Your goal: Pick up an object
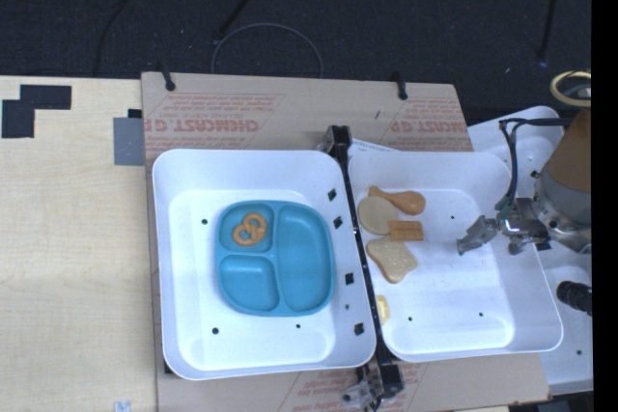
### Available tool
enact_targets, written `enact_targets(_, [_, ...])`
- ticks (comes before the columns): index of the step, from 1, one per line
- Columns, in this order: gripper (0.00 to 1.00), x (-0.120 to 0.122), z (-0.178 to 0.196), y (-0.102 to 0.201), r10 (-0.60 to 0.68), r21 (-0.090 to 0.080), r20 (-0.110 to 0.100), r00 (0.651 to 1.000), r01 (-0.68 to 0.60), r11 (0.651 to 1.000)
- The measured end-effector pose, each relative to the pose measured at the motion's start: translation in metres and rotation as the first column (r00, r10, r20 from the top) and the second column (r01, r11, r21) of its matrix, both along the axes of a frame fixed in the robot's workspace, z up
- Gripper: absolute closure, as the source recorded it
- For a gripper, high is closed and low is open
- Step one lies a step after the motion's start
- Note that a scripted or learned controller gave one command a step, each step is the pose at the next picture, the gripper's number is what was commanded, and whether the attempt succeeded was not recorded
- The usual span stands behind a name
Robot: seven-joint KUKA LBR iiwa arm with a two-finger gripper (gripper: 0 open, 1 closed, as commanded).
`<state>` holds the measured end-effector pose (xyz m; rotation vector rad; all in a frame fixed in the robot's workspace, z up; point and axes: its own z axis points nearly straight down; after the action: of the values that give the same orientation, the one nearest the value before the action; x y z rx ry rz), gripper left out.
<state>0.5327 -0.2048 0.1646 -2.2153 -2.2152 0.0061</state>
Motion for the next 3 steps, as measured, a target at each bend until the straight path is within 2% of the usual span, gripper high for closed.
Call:
enact_targets(1, [0.0, -0.008, -0.059, 0.007, 0.0, 0.0, 0.001, 1.0, 0.0, 1.0])
enact_targets(2, [0.0, -0.008, -0.078, 0.009, -0.001, -0.002, 0.005, 1.0, 0.001, 1.0])
enact_targets(3, [1.0, -0.007, -0.066, 0.007, -0.005, -0.003, 0.008, 1.0, 0.005, 1.0])
